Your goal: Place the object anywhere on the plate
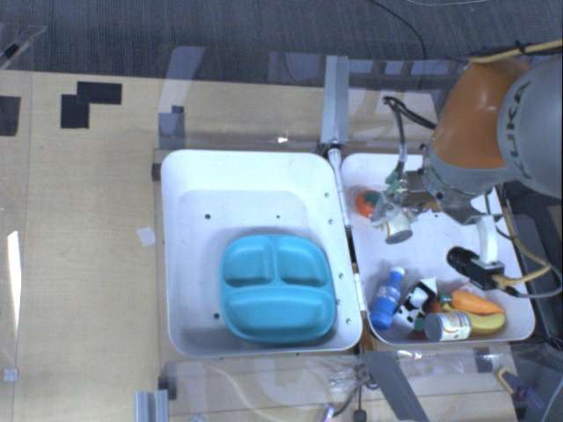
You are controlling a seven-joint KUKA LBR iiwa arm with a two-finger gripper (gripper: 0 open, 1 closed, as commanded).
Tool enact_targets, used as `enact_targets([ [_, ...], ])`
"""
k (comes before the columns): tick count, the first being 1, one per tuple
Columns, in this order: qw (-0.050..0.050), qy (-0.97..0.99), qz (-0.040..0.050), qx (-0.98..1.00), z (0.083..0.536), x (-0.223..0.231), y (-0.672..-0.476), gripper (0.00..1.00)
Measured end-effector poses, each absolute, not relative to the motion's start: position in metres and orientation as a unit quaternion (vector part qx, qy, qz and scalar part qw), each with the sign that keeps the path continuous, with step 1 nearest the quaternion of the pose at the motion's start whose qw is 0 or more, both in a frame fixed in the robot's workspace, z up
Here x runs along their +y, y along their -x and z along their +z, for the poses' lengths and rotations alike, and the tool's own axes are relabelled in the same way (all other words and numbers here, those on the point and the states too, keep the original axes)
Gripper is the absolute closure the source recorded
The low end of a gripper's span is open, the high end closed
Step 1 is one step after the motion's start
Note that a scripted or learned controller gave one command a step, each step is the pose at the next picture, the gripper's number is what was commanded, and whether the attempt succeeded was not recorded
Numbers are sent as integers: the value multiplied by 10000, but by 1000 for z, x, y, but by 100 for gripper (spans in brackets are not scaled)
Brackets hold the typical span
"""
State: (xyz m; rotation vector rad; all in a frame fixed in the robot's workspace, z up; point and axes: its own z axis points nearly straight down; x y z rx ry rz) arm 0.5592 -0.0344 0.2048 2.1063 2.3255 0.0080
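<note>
The pincer [393, 221] hung low in the right bin [519, 323], beside a small orange-red object [365, 203] that lay just to its left, perhaps touching. Whether its tips were open or closed could not be told. Well to its lower left, the blue plate [277, 287] sat in the left bin [189, 236]. Below it lay a blue bottle [387, 297] and a can [447, 326].

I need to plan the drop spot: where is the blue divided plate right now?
The blue divided plastic plate lies in the left white bin, toward its near right corner, close to the wall shared with the right white bin.
</note>
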Motion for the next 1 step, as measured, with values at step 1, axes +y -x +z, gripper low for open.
enact_targets([
  [1,6,-6168,7,7871,184,25,-501,100],
])
